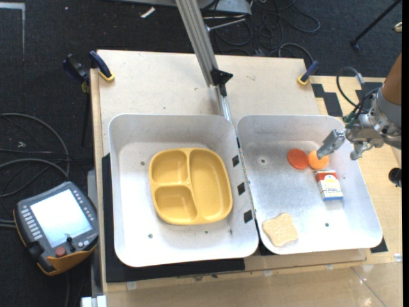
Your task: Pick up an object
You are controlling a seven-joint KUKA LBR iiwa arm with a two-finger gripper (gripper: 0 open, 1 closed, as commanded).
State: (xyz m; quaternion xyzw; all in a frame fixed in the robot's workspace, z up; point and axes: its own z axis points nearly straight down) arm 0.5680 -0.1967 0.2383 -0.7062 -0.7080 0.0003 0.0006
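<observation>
Orange catches the eye first: a flat orange disc [297,158] lies in the right bin [358,235], and touching its right edge sits a smaller, lighter orange round piece [319,161]. Just below them rests a small carton [330,186], white with a red top end and a blue band near its lower end; there is printing on its face, but it is too small to read. Down at the bin's near left corner lies a tan slice of toy bread [280,229], pale and speckled, well apart from the others.

Over in the left bin [128,235], a yellow divided plate [190,185] sits about in the middle, three compartments, nothing in them.

Now the arm: it comes in from the right, and the tool [341,143] hangs over the right bin's upper right part, just above and right of the lighter orange piece. One grey finger [330,144] slants down toward that piece, its tip close beside it. Whether the tool is spread or closed, I cannot tell from this angle, and nothing can be seen gripped in it.

Both bins rest on the pale surface [160,82], with yellow clamps [102,69] at its far corners. A grey pole [201,37] slants across the back, and a control pendant [56,226] with a lit screen lies on the floor at left.
</observation>
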